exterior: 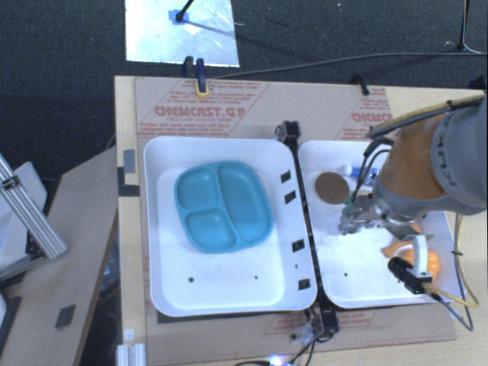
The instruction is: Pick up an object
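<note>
- Bench (252,101) first, the biggest thing I see from here: a board sheet covers it, printed in red with "CHEMCAST GP" by its far left corner (the same print repeats by the far right corner, partly cut off by the arm).
- Arm (446,158) next, reaching in from the right over the right bin, grey with its orange band above the wrist, cables trailing along it.
- Left bin (164,280), a shallow white tray, with a row of small black clips along the seam it shares with its neighbour.
- Right bin (358,288), the same white tray, touching the left one along that seam.
- Teal plate (223,205), divided into three compartments, lying flat near the middle of the left bin, turned at a slight angle.
- Gripper (352,221), low over the middle of the right bin, pointing toward the seam. I cannot tell from my view how the jaws stand or whether anything sits between them; the metal is a blur there.
- Orange object (415,256), near the right bin's near right side, partly hidden behind a white piece and a black cable end, well apart from the gripper.
- Brown disc (332,187), flat on the right bin's floor toward its far side, just beyond the gripper.
- Small blue-and-white item (356,171), just right of the disc, too small for me to identify, any label unreadable.
</note>
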`<state>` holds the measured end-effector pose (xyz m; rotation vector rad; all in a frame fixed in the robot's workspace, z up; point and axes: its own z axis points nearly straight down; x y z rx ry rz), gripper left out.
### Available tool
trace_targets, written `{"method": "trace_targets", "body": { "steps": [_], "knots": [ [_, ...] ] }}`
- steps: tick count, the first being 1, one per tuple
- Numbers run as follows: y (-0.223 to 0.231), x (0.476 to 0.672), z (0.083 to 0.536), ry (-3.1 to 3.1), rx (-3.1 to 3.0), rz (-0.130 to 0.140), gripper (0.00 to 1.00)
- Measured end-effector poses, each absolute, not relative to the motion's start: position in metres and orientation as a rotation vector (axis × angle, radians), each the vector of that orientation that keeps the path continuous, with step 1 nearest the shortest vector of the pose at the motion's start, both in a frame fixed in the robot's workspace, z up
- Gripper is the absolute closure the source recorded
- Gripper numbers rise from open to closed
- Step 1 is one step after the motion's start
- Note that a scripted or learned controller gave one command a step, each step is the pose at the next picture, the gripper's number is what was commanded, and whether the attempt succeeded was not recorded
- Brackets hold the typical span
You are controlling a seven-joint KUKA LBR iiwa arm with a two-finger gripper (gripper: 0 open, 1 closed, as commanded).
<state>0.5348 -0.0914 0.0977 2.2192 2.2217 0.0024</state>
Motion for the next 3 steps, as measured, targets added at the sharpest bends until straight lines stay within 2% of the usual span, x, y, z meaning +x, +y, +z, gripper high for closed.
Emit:
{"method": "trace_targets", "body": {
  "steps": [2,3],
  "knots": [
    [-0.093,0.53,0.221,2.221,2.214,0.007,1.0],
    [-0.093,0.532,0.257,2.223,2.213,0.006,1.0]
  ]
}}
